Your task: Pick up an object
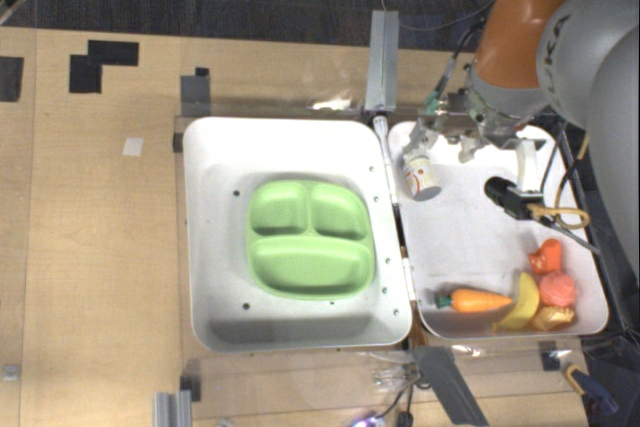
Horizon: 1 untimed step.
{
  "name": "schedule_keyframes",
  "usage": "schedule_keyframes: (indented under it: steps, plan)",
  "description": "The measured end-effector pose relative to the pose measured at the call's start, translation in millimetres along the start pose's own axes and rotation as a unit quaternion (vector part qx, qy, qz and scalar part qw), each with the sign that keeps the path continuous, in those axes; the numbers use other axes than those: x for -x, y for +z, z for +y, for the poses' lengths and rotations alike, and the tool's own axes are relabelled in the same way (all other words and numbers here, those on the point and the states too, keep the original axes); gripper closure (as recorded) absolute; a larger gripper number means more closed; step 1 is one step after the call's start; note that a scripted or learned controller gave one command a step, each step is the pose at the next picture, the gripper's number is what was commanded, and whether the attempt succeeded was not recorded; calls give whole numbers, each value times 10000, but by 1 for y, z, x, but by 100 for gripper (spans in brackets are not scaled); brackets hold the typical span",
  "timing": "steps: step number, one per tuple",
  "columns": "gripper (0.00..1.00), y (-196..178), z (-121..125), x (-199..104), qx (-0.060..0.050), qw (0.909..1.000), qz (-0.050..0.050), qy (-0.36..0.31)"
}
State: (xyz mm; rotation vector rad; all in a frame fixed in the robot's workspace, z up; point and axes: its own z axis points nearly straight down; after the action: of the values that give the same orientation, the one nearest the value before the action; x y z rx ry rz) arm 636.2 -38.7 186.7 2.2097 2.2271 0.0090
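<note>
Camera view has the gripper [440, 137] low over the right bin [462, 240], at about 11 o'clock of its floor, with the arm coming in from 2 o'clock. A small white cup [422, 177] lies tilted just beside the gripper, toward 7 o'clock from it, against the bin's left wall. Whether the gripper is released, clenched or touching the cup cannot be told from this angle.

A carrot [478, 299], a banana [522, 300] and 2 or 3 other toy foods crowd the bin's 5 o'clock corner. The left bin [215, 165] holds a green divided plate [308, 237].

The step looks like the approach to a grasp, with the cup the likeliest target. Nothing is lifted yet. The next move calls for centring over the cup, closing squarely on it and rising clear of the wall.
</note>
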Motion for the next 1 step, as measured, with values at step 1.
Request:
schedule_keyframes:
  steps: [1]
  plan:
    - [0,0,14,3,3,9999,0,159]
